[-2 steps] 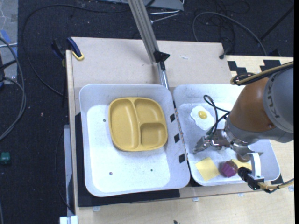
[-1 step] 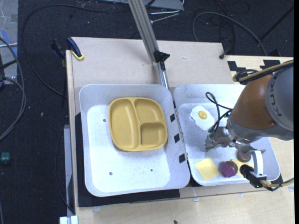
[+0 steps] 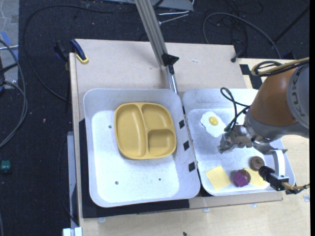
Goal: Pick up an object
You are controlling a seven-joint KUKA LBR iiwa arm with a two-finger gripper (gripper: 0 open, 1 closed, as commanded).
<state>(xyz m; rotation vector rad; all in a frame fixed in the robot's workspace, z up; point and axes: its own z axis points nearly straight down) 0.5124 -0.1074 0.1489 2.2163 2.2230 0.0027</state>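
Arm poised low over the right bin, no object yet seen taken.

The jaws are seen at the centre right of the frame, low over the right bin, just below and right of a fried-egg toy; whether they are wide or narrow cannot be told, and nothing is seen between them. Candidate objects lie in that bin toward the lower right of the frame: a yellow square slice, a purple lump just beside it, and a small brown round piece near the arm. A yellow divided plate rests in the left bin, at frame centre. The step in hand is judged to be the approach; one object must next be chosen, and the jaws lowered around it and closed.
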